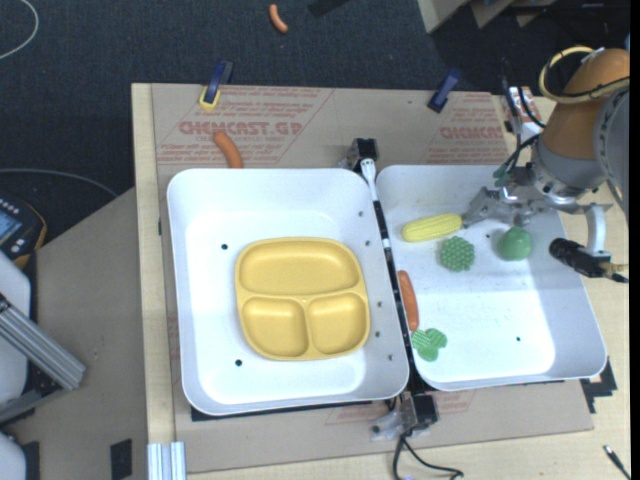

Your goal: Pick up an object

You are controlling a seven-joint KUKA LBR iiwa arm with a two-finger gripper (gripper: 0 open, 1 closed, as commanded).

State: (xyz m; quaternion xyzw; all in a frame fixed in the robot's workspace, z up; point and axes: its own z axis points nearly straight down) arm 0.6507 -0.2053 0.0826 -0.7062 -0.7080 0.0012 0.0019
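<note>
The gripper (500, 200) hangs with fingers seemingly apart, holding nothing; the corn cob (432, 228) just beside it wants a centred, square descent.

The cardboard sheet (300, 118) under the bins bears red print reading roughly "CHEMCAST GP", repeated, partly hidden.

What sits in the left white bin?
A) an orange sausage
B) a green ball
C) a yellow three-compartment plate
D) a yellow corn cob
C: the yellow three-compartment plate lies in the left white bin, while the corn cob lies in the right bin.
</note>
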